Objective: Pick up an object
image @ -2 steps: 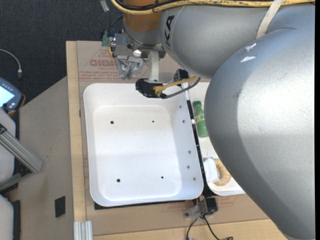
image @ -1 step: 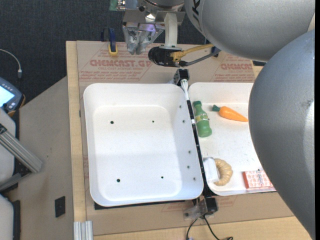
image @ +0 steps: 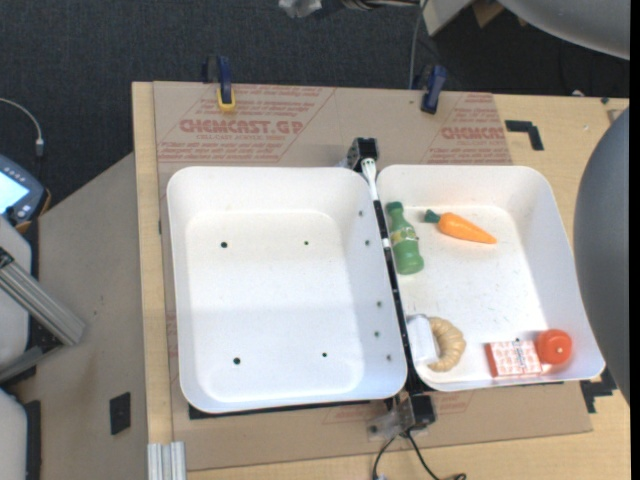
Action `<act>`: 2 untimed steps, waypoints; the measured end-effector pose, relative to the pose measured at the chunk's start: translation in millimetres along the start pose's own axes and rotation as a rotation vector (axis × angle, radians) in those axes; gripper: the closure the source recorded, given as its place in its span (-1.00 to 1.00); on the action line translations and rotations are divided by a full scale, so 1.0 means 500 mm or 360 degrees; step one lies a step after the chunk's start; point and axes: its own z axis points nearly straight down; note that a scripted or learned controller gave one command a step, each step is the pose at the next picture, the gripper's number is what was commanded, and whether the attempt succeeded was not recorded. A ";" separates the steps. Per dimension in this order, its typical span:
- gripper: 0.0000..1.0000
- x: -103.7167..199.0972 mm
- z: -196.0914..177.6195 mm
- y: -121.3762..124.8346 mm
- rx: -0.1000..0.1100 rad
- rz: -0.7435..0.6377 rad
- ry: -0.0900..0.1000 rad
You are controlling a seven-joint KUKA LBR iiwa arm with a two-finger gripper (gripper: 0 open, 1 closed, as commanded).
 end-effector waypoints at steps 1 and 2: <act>1.00 0.001 -0.040 -0.076 0.0033 0.0001 -0.0007; 1.00 0.000 0.082 -0.108 0.0046 0.0005 -0.0014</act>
